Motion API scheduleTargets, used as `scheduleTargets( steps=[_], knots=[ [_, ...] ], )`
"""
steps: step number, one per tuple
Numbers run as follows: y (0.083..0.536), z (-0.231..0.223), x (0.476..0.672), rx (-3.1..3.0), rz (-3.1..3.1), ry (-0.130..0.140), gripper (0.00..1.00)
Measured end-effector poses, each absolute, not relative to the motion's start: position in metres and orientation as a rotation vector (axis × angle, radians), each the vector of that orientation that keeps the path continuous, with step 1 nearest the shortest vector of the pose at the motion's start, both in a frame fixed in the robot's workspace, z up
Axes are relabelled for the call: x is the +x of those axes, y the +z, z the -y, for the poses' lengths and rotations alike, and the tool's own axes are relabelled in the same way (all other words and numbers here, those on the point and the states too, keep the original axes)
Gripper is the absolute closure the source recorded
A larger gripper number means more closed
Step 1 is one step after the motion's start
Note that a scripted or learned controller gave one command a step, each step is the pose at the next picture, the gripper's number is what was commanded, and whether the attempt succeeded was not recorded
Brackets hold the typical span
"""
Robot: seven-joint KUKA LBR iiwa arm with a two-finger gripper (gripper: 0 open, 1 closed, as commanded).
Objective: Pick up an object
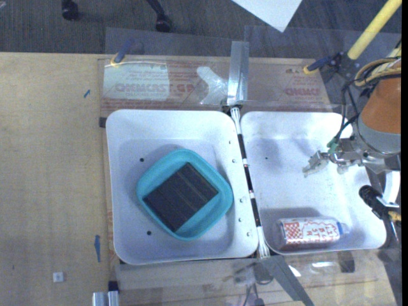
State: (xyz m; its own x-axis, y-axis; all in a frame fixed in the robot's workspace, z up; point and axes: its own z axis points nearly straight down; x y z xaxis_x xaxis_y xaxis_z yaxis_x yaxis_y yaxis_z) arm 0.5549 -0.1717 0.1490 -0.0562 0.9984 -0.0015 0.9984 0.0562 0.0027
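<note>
Your gripper [317, 162] hovers over the right bin [280, 129], jaw state unclear, tube [310, 231] lying near the front wall.

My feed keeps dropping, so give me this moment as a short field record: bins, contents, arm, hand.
left bin: holds a teal dish with a dark ridged block lying in it
right bin: holds a red-and-white patterned tube lying on its side near the front wall
arm: reaches in from the right edge, orange band visible
hand: over the right bin's middle, apart from the tube, nothing seen between its fingers
finger state: too small to tell
pick status: not yet done
</note>
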Motion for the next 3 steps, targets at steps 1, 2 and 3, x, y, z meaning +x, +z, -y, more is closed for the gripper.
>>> scheduleTargets(
  steps=[1, 2, 3],
  knots=[
    [0.154, 0.182, 0.585, 2.275, -2.163, 0.0, 0.0],
    [0.091, 0.143, 0.566, 2.2, -2.242, 0.0, 0.0],
    [0.205, 0.195, 0.525, 2.304, -2.134, -0.001, 0.0]
  ],
)
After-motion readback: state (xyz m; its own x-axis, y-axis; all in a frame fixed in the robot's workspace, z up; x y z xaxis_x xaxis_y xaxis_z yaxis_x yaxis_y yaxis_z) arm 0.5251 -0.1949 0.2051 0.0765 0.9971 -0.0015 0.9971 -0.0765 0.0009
